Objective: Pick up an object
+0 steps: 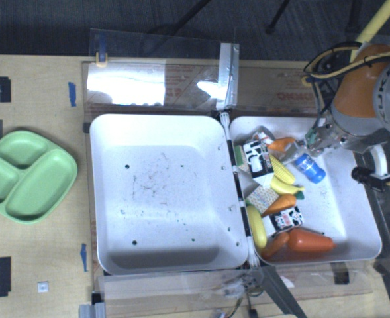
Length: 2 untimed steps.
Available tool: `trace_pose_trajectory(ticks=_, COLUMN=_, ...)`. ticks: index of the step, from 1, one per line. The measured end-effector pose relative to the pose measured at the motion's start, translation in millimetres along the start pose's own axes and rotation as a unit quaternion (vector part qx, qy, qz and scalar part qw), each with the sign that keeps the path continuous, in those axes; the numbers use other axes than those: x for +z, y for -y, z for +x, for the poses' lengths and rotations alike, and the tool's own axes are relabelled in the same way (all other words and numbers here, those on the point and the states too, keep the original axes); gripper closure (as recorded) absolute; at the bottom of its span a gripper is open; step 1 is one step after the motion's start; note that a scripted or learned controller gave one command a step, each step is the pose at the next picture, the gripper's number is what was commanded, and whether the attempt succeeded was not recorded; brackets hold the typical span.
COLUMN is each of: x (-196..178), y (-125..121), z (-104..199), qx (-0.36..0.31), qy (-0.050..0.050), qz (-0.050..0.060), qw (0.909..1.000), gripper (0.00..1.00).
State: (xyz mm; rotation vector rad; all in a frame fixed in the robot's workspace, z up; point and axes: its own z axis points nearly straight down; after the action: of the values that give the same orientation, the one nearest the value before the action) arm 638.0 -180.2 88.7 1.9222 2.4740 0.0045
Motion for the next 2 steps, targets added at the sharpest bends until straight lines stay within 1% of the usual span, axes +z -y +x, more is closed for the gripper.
trace_pose_trajectory(ticks=1, x=4, y=-19, z=-22, qx=0.12, qy=-0.009, qz=0.02, qw=0.9925, gripper=0.0)
trace_pose_trajectory(ticks=2, x=-124, y=-20, z=13, qx=0.115, qy=-0.001, qz=0.003, qw=0.9934, gripper=0.0)
